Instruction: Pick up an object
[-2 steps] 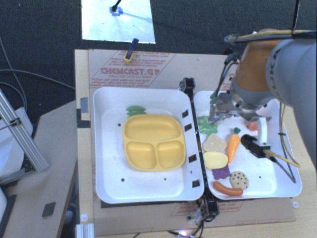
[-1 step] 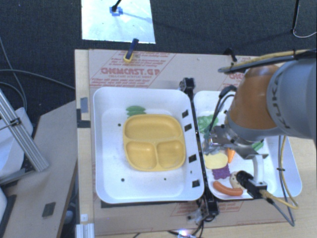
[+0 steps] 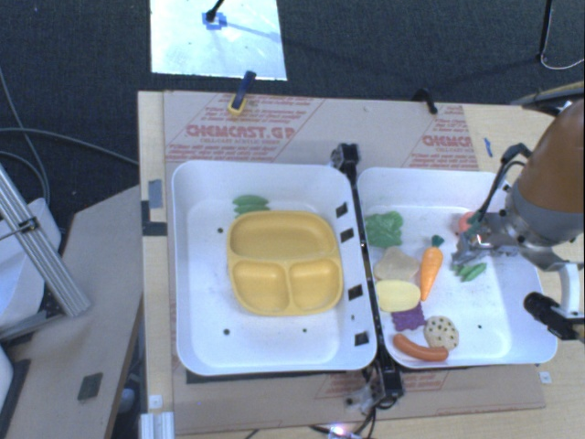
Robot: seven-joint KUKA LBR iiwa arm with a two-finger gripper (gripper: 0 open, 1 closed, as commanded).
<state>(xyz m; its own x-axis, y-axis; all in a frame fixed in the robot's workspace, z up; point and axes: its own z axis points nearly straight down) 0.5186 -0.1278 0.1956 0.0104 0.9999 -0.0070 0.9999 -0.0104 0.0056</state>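
- While the gripper (image 3: 473, 241) sits low in the right bin (image 3: 512, 332), its metal fingertips are a small blurred cluster, so whether they are open or closed cannot be told, and nothing can be seen held between them.
- Just beside the tips lie a small green piece (image 3: 472, 271), on the side nearer the camera, and a red-orange piece (image 3: 466, 219), on the far side; either may be the target, though which one is meant is unclear.
- Near these, toward the middle of the bench, the toy carrot (image 3: 430, 271) lies lengthwise, with a pale flat slice (image 3: 395, 263) and a yellow oval piece (image 3: 398, 294) next to it.
- Further out in the same bin sit a green leafy piece (image 3: 384, 230), a purple piece (image 3: 409, 318), a speckled cookie (image 3: 441, 332) and a sausage (image 3: 420, 348) along the near wall.
- Across the divider, the left bin (image 3: 201, 245) holds a yellow divided tray (image 3: 281, 262) with a green leaf (image 3: 250, 205) behind it, well apart from the gripper.
- Judged from this, the step in hand is the reach and descent onto an object; no lift is under way.
- Next, the move seems to call for centring the tips over one piece, closing firmly, then rising straight up without nudging the carrot.
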